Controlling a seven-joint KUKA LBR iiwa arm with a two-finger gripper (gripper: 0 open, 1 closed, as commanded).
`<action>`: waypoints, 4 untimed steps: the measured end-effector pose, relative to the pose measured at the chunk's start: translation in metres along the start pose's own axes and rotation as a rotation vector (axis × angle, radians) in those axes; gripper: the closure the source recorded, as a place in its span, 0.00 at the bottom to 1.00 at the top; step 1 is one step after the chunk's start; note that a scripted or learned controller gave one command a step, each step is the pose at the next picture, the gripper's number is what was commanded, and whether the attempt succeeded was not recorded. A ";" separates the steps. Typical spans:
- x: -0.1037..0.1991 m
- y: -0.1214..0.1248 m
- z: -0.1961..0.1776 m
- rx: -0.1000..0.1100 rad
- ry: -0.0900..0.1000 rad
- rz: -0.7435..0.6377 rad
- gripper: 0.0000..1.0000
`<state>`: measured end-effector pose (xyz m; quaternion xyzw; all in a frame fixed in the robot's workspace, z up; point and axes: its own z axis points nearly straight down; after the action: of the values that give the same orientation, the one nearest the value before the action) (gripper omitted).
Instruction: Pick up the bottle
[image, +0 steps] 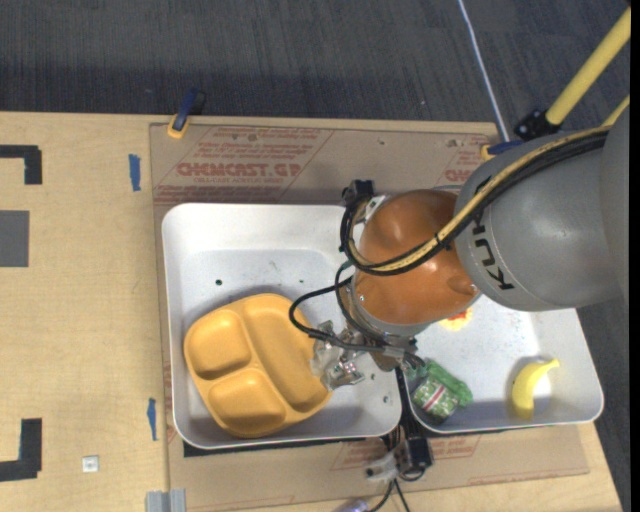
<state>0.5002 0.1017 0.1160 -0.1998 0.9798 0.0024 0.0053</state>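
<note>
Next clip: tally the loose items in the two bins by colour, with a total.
Yellow: 2, the divided tray in the left bin and the banana in the right bin.
Green: 1, the crumpled bottle.
Total: 3; a yellow-red scrap beside the arm is too hidden to count.

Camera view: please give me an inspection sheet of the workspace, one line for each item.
Surface: two white bins on cardboard.
Job's things: green crumpled item, maybe the bottle, in the right bin near the divider.
Clutter: yellow tray in the left bin; banana in the right bin.
Grippers: gripper low over the left bin, at the tray's right edge, apart from the green item.
Cables: black cables loop round the orange wrist; yellow hose top right.
Surroundings: wooden bench; dark floor.
</note>
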 end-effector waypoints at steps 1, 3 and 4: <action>0.020 -0.051 -0.070 0.003 0.006 -0.035 1.00; -0.122 -0.041 -0.010 0.003 0.003 0.074 1.00; -0.057 -0.095 -0.069 0.004 0.008 0.233 1.00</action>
<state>0.5886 0.0363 0.1856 -0.0847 0.9964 0.0002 0.0013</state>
